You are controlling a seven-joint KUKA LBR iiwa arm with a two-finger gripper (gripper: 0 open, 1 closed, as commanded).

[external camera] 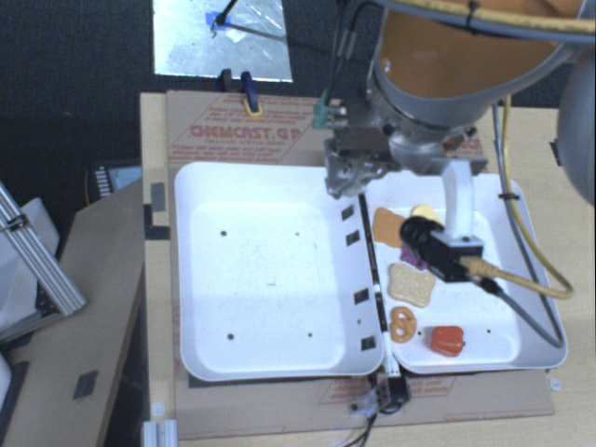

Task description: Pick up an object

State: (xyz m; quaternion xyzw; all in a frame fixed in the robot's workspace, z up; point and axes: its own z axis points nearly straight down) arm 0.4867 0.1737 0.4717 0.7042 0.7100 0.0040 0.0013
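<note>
Red toy (447, 341), pretzel (402, 324) and cracker (412, 284) lie in the right bin (486, 345). The hand (347, 182) hangs over the bins' shared rim; we cannot tell whether it is spread

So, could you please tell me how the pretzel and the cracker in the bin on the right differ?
The cracker is a pale beige, roughly square slab, while the pretzel is a darker orange-brown twisted loop with holes. The cracker looks larger than the pretzel. The cracker lies further back and the pretzel nearer the front wall. Both lie flat in the right bin, close to its left wall.
</note>
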